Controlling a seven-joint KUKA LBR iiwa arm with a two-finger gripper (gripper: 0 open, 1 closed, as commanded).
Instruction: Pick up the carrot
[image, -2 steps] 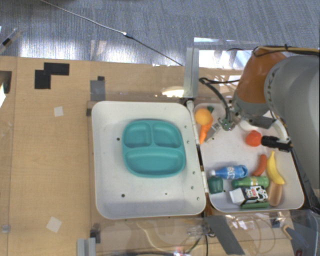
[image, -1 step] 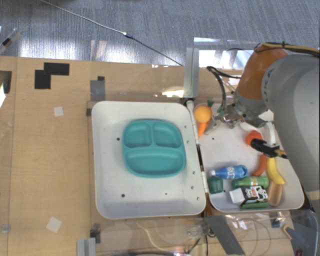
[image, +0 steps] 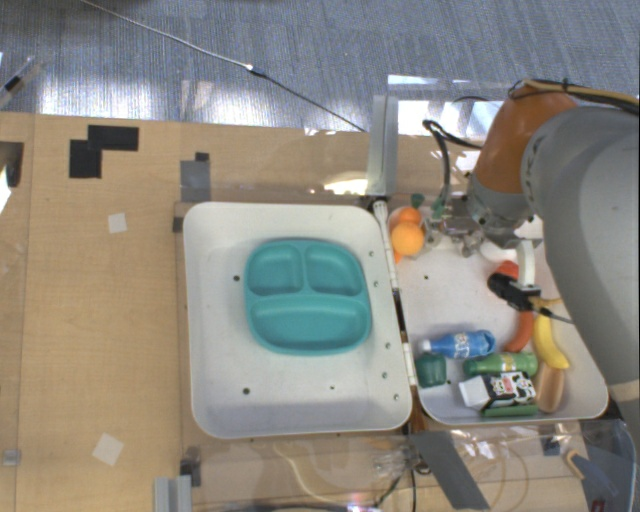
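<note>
One arm (image: 560, 170) over right bin (image: 450, 290).
Gripper (image: 452, 222) beside orange (image: 407, 239); finger state unreadable; carrot (image: 520, 333) below orange, lying free.

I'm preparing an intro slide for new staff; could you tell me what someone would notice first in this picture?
The teal divided plate stands out, alone in the middle of the left bin. Next comes the big grey arm with its orange band reaching over the right bin, where a banana, a blue bottle and other items crowd the near end.
</note>
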